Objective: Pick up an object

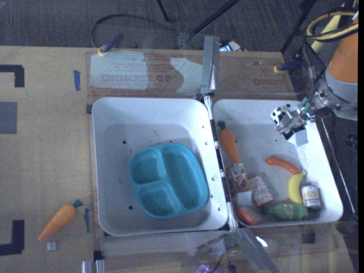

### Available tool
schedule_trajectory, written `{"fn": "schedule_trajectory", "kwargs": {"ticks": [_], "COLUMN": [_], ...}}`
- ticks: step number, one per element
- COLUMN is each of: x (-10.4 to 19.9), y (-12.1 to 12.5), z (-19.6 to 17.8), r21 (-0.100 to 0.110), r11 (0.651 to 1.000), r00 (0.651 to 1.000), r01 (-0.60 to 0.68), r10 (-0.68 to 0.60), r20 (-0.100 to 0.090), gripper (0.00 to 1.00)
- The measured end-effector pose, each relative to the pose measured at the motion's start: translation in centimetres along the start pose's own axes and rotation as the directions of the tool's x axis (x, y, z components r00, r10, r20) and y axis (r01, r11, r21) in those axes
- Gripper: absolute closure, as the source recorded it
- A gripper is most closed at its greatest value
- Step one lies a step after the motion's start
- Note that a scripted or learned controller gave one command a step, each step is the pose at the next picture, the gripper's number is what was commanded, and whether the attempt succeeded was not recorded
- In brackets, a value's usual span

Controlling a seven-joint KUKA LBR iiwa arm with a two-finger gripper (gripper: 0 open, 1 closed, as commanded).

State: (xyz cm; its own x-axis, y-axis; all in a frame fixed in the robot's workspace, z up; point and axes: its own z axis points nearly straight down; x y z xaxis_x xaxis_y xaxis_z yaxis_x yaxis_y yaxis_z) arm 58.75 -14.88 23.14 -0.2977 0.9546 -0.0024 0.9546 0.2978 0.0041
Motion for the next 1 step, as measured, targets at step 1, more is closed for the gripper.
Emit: {"fn": "schedule_trajectory", "kwargs": {"ticks": [1], "x": [6.88], "y": [0.46], "z": [-2.63], "r21": [0.004], "r11": [1.0], "r00": [1.0], "r01": [-0.024], "r10": [0.024], "r20": [-0.002], "gripper": [1.0]}}
